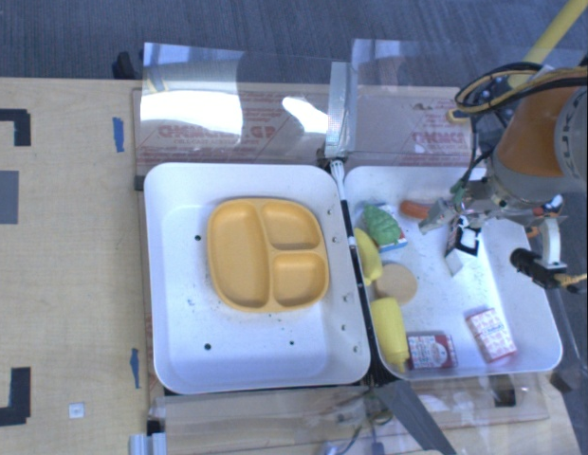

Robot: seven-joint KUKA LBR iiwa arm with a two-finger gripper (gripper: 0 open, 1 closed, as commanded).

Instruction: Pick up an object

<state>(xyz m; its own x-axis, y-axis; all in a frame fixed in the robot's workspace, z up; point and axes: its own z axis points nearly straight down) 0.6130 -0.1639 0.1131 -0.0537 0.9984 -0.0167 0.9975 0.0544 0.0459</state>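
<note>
Round tan disc (396, 282), smooth yellow cylinder (388, 331), glossy red packet (490, 335)

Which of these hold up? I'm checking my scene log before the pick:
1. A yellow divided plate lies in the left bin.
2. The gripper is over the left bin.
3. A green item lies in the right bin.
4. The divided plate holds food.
1. True: the yellow divided plate lies in the left bin.
2. False: the gripper is over the right bin.
3. True: a green item lies near that bin's upper left corner.
4. False: the plate's three compartments are bare.
</note>
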